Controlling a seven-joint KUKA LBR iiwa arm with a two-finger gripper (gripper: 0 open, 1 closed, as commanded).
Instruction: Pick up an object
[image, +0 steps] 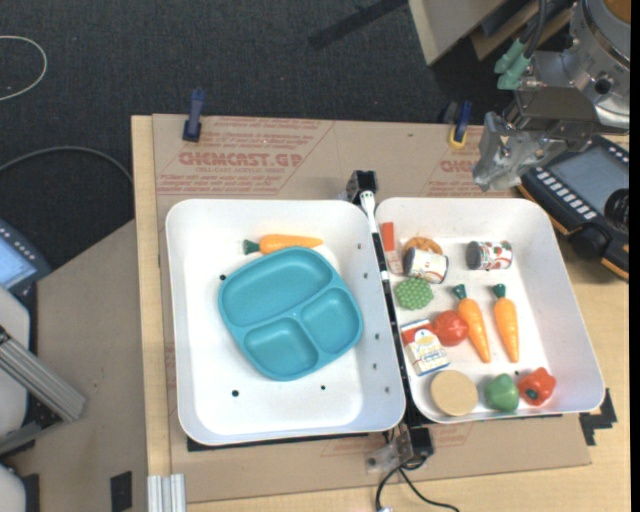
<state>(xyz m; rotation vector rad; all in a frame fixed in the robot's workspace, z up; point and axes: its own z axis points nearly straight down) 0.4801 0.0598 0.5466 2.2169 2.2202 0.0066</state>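
Note:
My gripper (503, 165) hangs above the bench just past the far edge of the right bin (560, 250). Its fingers are open and nothing is between them. The right bin holds several toy foods: two orange carrots (473, 326) (507, 322), a red tomato (452, 328), a green knobbly piece (413, 293), a small can (488, 255), a cup-shaped piece (426, 259), a small carton (426, 351), a tan disc (454, 392), a green pepper (502, 392) and a red pepper (538, 385). In the left bin (195, 300) lie a teal divided plate (290, 312) and another carrot (287, 242).
Both bins rest on a cardboard sheet (250, 155) held by blue clamps (193, 114). A black clip (362, 186) sits where the bins meet at the far side. A keypad device (580, 190) lies right of the gripper, and cables run below the front edge.

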